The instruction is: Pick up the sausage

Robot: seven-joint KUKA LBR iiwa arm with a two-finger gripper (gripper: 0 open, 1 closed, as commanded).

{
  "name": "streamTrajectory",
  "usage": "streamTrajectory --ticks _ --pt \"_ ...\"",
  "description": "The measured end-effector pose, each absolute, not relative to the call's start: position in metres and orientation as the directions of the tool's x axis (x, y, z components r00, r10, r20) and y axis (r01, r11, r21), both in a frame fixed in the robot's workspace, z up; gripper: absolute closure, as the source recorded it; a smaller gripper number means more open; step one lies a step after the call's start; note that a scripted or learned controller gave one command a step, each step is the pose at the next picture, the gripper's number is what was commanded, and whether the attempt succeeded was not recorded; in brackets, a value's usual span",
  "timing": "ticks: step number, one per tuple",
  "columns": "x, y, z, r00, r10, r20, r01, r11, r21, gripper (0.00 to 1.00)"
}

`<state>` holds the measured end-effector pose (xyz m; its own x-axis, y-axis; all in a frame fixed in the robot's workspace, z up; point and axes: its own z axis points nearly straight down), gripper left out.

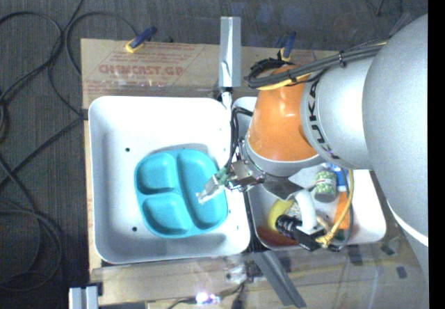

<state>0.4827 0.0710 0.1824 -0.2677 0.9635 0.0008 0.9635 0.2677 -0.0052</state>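
- The sausage cannot be picked out for certain. A reddish-brown strip (268, 233) lies against the near wall of the right bin (372, 225), mostly hidden under the arm. Whether this is it, I cannot tell.
- The gripper (207, 193) is well apart from that strip, in the left bin (111, 161). It hangs over the right-hand part of a blue tray (167, 193), close to the tray's edge.
- Whether the claw is open or closed cannot be told; its tip is small and pale against the tray. Nothing shows clearly in its grasp.
- The arm (389, 113) reaches in from the right. Its broad grey link crosses the right bin, and the orange band (278, 123) sits above the wall between the two bins. The wrist is angled down and to the left, across that wall.
- The left bin holds the blue tray, which is rounded, divided into compartments and lies slightly turned on the bin's floor.
- The arm covers much of the right bin. Below it show a yellow thing (280, 211), a green-and-white can-like thing (325, 186) and an orange thing (343, 214).
- Both bins rest on a brown board (139, 71) with faded printing. Clamps (141, 38) sit at the board's far edge.
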Motion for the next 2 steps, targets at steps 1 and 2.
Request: streamTrajectory --ticks 1,2 --pt "0.509 0.125 0.092 -0.345 0.939 0.000 0.938 0.345 0.009 0.00" --pt "0.514 0.155 0.204 -0.274 0.962 -0.004 0.962 0.274 -0.003 0.00"
